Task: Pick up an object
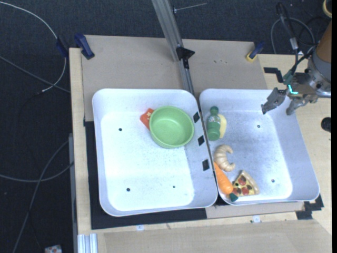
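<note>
Left to right, placed off the gripper. Far left of it: left shallow white plastic bin (pixel 113 141), holding a light green round plastic bowl (pixel 171 126) near its upper right corner, upright, open side up. An orange-red small object (pixel 146 117) pokes out from behind the bowl's left edge, touching it (mostly hidden, can't tell what it is).

Nearer, still left of the gripper: right shallow white plastic bin (pixel 274 146), objects crowded along its left wall. A green plastic bottle (pixel 213 122) lies roughly level with the gripper, a pale yellow rounded piece (pixel 223 124) just beside its right. Below-left of the gripper: tan toy croissant (pixel 225 157), then orange toy carrot (pixel 223 181) along the wall, then toy pizza slice with red dots (pixel 245 184) just right of the carrot's lower end.

Two-finger dark grey gripper (pixel 279 104) sits over the right bin's upper right corner, both fingers spread apart, pointing down-left, nothing between them. Grey wrist with cables and a teal light enters from the right edge.

Surface: tan wooden bench (pixel 137 62), blue clamps at the back corners, a yellowish one at back right. A silver metal rail (pixel 166 20) slants down between the bins. Dark carpet with thin cables around.
</note>
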Available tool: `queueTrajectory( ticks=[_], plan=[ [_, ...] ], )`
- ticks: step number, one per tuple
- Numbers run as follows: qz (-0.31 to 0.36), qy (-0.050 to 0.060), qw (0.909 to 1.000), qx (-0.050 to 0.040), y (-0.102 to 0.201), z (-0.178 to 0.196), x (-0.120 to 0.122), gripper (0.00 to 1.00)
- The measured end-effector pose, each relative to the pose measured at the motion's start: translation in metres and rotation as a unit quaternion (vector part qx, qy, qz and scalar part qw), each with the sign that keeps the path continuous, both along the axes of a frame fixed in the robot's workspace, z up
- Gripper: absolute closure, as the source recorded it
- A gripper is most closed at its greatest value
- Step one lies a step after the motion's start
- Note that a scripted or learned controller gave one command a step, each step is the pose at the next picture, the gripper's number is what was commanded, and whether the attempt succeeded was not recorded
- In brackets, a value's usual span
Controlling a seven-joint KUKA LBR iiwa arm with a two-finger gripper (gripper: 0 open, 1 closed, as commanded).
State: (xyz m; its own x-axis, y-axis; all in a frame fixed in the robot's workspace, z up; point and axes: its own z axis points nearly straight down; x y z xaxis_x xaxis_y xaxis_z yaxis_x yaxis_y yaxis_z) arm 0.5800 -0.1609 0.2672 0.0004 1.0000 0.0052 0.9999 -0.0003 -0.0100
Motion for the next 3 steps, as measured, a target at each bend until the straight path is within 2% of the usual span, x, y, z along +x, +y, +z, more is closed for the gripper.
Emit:
queueTrajectory(
  ticks=[1,3],
  plan=[
    [0.000,-0.002,1.0000,-0.0004,0.000,0.002,0.001,0.00],
    [0.000,0.003,1.0000,0.0007,-0.011,-0.119,-0.003,0.00]
  ],
)
